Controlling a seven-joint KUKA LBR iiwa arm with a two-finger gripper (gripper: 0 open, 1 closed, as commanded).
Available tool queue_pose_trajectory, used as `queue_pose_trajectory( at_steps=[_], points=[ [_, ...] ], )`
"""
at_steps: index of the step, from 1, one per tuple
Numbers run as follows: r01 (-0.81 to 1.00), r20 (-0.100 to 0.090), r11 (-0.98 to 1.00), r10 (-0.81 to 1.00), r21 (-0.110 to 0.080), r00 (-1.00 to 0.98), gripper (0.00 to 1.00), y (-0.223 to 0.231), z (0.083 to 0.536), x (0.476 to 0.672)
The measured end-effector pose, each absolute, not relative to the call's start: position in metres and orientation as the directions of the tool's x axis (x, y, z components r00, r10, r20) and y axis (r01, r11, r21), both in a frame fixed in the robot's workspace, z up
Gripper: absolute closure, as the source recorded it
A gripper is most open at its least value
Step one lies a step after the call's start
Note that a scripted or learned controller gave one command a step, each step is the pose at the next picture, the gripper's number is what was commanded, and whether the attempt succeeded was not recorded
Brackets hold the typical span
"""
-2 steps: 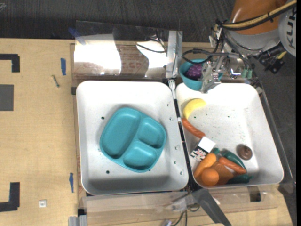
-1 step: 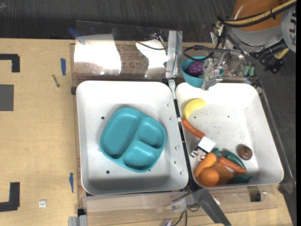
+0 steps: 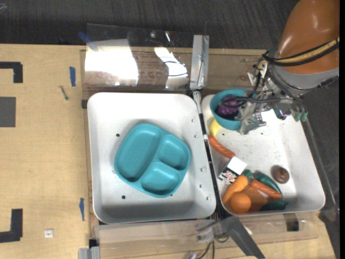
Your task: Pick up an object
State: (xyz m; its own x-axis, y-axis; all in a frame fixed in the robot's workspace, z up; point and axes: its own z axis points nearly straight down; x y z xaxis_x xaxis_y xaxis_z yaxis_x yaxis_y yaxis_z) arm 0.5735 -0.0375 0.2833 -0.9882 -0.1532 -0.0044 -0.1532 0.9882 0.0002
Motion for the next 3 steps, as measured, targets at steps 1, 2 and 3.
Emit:
queue_pose_trajectory(
  at_steps=[1,2,3],
  points=[
    [-0.127,-0.005,0.992,-0.127,0.002,-0.992,1.0,0.007,0.274,0.59],
    [-0.12,-0.006,0.993,-0.12,0.001,-0.993,1.0,0.002,0.283,0.667],
    [-0.23,-0.001,0.973,-0.23,0.001,-0.973,1.0,0.008,0.262,0.667]
  ],
)
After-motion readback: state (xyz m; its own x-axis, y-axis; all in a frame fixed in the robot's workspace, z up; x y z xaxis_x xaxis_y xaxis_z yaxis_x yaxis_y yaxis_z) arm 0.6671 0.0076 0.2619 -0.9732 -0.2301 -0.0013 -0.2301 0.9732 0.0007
